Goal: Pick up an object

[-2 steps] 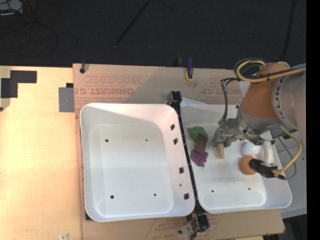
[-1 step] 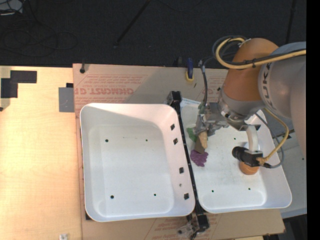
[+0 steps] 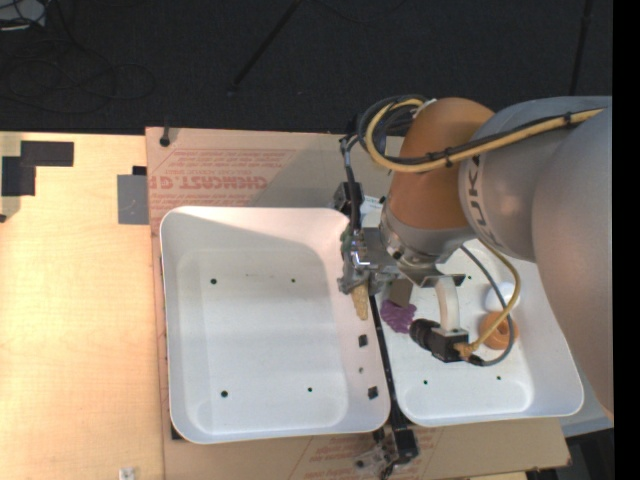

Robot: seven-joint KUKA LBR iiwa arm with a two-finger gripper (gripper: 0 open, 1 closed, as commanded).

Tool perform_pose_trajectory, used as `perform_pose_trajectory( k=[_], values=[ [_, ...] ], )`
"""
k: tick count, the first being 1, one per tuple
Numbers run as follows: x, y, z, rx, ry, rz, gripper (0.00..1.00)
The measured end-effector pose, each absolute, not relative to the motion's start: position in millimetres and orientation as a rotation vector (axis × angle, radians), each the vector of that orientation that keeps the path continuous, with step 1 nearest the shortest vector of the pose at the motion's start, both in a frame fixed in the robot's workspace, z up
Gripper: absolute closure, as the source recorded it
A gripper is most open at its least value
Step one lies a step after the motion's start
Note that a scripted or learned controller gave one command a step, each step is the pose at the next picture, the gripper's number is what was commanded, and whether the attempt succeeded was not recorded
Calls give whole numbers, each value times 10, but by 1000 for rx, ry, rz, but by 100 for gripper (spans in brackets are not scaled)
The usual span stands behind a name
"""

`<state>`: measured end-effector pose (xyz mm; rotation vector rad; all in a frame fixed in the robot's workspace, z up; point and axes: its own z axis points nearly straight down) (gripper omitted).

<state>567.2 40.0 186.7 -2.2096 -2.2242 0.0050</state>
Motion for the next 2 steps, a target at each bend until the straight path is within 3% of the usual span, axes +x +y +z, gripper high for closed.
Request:
perform_pose_trajectory(
  k=[1,2],
  values=[
    [5870,666,2393,-2219,-2225,-2,100],
    [6145,650,2923,-2218,-2227,-1,100]
  ],
)
